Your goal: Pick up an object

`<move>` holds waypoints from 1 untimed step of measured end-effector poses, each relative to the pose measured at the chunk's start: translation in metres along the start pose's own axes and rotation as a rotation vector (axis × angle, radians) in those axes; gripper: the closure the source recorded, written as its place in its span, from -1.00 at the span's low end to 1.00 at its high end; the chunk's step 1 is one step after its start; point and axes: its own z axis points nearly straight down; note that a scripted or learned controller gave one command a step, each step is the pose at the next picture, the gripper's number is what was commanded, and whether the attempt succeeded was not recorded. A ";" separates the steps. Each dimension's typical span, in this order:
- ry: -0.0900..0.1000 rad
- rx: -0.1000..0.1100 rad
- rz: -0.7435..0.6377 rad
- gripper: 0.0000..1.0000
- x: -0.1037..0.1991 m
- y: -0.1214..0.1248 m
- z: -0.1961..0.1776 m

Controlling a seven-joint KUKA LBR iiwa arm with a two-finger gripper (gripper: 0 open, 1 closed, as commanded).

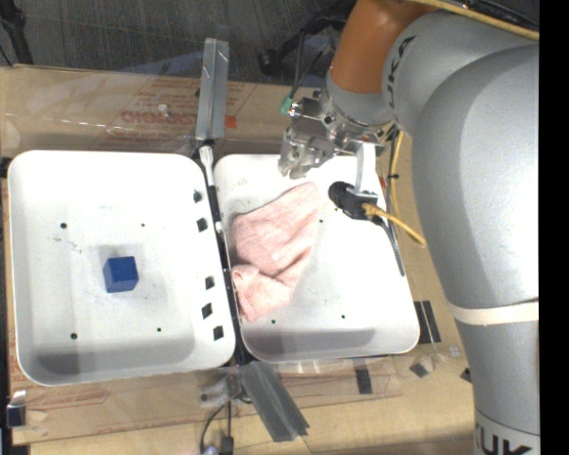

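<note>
A crumpled pink cloth (270, 249) lies in the right bin (360, 301), running from its upper middle down to its left side. A small blue cube (120, 273) sits in the left bin (47, 216). My gripper (295, 166) hangs over the far edge of the right bin, just above the cloth's upper corner. Nothing shows between its fingers, and the cloth stays flat on the bin floor.
A grey divider with black clips (209, 245) runs between the two bins. A black and yellow cable fitting (356, 202) hangs beside the wrist over the right bin. The large grey arm (474, 159) covers the right side of the bench.
</note>
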 end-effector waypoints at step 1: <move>0.006 -0.016 0.158 1.00 0.010 -0.002 0.034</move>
